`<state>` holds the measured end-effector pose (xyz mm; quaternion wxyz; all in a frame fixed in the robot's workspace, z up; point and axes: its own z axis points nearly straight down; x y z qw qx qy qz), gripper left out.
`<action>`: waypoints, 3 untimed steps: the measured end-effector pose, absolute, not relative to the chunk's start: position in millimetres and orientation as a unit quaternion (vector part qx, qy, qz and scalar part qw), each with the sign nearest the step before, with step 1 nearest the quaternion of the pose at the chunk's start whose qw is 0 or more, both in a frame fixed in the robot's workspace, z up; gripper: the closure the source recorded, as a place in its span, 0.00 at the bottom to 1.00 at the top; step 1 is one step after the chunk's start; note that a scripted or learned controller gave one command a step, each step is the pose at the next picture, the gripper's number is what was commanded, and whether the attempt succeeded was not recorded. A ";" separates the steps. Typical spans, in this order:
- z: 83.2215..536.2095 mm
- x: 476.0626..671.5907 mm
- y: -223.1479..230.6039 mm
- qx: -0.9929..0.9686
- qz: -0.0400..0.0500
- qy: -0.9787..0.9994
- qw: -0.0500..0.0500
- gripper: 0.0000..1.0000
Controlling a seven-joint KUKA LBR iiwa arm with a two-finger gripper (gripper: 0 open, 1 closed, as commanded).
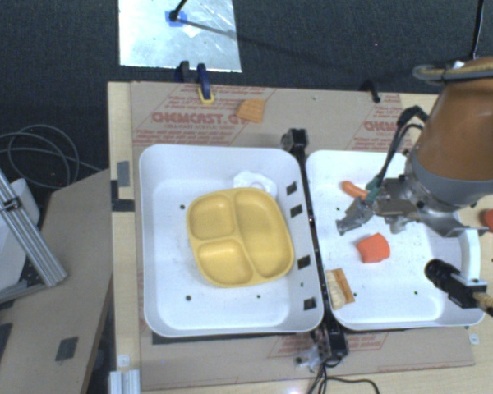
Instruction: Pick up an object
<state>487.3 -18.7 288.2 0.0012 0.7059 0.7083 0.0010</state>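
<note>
While poised low over the right-hand shallow white bin [411, 310], jaws spread and empty, just above the small orange block [374, 248], ready to descend.

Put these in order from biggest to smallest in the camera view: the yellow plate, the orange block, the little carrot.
1. Yellow plate, by far the biggest.
2. Orange block.
3. Little carrot, partly hidden by the hand.

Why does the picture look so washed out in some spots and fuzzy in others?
In the camera view, overhead light overexposes the white bins and glares off the foil sheet; the near arm looks soft, and the gripper is slightly blurred.
</note>
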 end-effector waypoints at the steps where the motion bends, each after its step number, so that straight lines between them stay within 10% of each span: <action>1: 262.0 521.8 -76.4 0.708 0.000 0.706 0.002 0.00; 3: 79.7 531.3 -142.1 0.707 0.000 0.707 0.000 0.00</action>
